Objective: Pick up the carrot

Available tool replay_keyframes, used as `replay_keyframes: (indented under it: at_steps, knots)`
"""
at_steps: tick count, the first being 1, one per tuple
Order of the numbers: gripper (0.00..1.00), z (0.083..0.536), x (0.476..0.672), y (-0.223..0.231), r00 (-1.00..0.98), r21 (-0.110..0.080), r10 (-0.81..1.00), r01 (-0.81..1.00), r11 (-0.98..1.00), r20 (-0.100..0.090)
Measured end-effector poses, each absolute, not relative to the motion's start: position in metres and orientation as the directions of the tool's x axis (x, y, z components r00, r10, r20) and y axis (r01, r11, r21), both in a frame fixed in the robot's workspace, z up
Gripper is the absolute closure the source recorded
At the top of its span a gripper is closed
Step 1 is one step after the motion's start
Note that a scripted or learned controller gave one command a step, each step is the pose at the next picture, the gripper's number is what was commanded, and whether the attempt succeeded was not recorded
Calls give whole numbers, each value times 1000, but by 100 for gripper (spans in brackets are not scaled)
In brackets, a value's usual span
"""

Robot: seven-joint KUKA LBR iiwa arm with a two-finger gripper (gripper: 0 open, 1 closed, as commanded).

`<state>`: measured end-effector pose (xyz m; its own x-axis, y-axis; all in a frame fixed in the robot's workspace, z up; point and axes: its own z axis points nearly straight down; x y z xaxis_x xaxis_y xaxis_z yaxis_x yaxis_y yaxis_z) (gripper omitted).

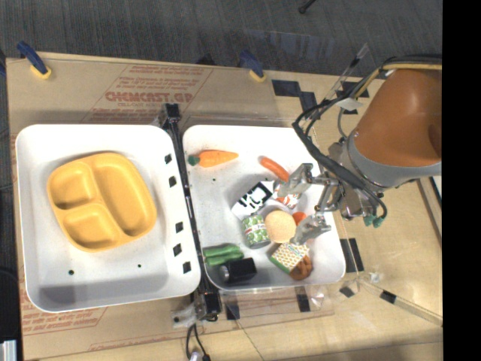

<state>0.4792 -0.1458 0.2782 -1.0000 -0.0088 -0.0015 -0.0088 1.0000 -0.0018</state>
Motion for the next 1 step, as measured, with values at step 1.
replay_keyframes:
  at_steps: [1]
  knots:
    - [0,210,534,-211,-992,0,-129,-129,992,1]
